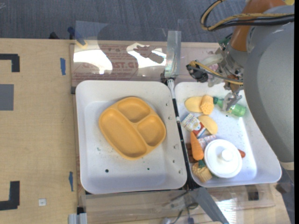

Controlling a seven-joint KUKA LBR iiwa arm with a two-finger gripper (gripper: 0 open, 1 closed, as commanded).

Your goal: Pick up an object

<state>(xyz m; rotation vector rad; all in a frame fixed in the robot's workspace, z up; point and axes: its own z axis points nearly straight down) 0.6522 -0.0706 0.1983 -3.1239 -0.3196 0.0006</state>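
Where bins (88,139) sit, wooden bench (32,139), carpet (117,3)

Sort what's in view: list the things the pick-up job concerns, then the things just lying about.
Job in hand:
- gripper, low in the right bin
- green bottle beside it
- corn cob
- carrot
- white lidded pot

Lying about:
- yellow divided plate in the left bin
- blue tape on the bench
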